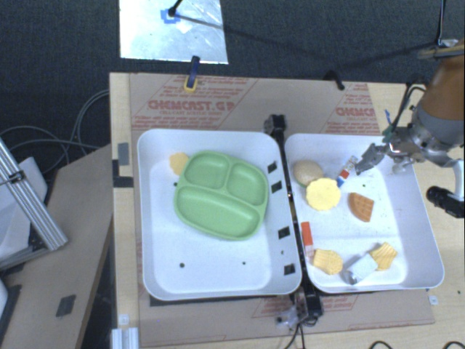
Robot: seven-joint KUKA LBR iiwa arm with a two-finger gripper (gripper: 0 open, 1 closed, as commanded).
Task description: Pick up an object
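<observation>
Dark carpet around, cardboard-topped counter (218,100) with two white bins. Left bin (167,267): green divided tray (221,193), small yellow piece (179,163) beside it. Right bin (418,224): beige lump (307,171), yellow round disc (323,194), orange wedge (362,206), red stick (306,233), yellow chunks near front edge. Gripper (363,162) low over right bin's back, just beside disc. Fingers too blurred to tell open or closed. Likely toy food: light, stiff plastic, slick; best pinched across disc's edges. Grey-white item by front chunks hard to identify.

Green tray (221,195) fills left bin (156,267); right bin's (414,217) middle lies open.
</observation>
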